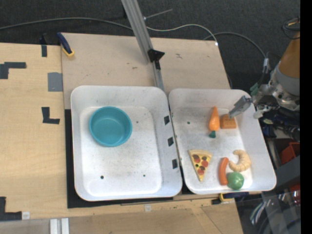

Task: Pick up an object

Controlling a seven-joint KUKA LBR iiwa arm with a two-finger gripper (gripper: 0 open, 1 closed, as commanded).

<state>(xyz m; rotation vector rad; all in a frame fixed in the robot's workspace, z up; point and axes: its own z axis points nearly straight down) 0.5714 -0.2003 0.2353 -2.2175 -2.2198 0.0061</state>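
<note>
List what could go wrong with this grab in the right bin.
1. The gripper sits by the orange block, which lies right beside the toy carrot; closing may nudge or catch both.
2. The block lies near the right bin's far wall, so it could be pushed there rather than lifted.

No legible text, label, brand, number or sign appears anywhere on the bench or in the two white bins; the dark tape marks on the wooden surface point(19, 67) form plain shapes, not letters.
</note>
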